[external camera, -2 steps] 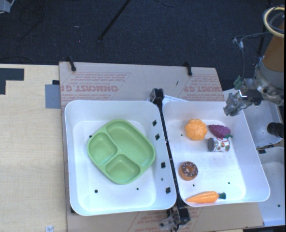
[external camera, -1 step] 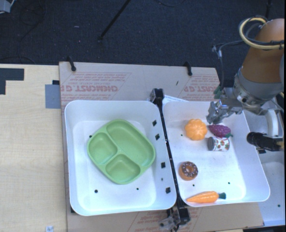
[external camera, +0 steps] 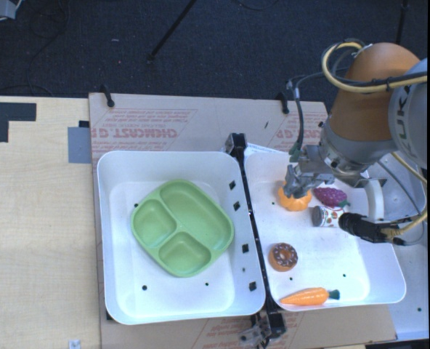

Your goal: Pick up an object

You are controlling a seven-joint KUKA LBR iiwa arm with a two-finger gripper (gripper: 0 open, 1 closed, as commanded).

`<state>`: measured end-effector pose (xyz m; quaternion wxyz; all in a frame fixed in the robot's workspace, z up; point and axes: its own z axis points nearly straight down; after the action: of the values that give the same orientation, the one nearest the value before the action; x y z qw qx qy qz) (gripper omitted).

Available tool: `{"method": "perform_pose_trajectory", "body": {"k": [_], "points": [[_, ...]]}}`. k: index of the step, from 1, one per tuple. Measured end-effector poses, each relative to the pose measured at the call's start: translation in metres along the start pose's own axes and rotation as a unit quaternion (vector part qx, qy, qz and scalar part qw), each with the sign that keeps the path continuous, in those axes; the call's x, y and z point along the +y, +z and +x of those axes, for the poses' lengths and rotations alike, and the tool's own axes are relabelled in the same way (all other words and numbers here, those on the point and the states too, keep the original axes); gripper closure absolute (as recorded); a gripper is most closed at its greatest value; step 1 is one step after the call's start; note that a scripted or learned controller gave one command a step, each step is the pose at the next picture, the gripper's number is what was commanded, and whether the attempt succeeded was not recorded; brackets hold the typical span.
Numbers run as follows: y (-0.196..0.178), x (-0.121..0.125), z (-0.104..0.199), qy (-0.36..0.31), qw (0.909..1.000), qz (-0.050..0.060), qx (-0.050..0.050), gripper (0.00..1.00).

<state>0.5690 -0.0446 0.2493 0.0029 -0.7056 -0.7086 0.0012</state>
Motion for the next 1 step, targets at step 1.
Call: {"method": "perform_pose_trajectory", "body": {"k": [1], "points": [[0.0149,-0.0152,0.0451,0.0,1.0,0.0,0.0,1.0]]}}
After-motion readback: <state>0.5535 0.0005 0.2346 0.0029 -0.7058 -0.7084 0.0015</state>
